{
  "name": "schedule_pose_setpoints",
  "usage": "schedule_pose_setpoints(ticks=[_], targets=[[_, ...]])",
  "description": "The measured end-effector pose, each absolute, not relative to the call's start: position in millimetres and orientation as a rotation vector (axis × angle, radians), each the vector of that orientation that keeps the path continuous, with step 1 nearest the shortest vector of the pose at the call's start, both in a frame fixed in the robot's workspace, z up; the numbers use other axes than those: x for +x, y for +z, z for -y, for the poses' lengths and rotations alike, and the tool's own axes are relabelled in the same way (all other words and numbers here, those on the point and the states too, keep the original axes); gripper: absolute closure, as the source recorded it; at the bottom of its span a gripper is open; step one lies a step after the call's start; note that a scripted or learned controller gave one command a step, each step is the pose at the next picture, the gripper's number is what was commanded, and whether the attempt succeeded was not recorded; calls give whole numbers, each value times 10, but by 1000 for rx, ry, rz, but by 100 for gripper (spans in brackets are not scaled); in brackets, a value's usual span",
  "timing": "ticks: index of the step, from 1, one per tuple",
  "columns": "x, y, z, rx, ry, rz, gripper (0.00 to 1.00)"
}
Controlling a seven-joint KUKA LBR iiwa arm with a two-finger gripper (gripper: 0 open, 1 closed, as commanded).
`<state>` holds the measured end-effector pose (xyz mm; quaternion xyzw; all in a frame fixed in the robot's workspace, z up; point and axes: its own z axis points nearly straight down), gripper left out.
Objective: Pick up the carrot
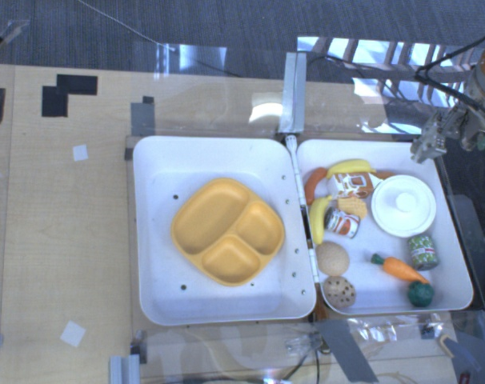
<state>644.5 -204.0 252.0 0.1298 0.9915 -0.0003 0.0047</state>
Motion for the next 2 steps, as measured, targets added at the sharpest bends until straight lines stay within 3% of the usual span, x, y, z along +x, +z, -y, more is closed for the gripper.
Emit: schedule_pose_setpoints(ticks=[1, 2], targets=[[5657, 2322, 2058, 576, 0, -3085, 100], [6455, 2401, 2030, 649, 1, -3066, 100]])
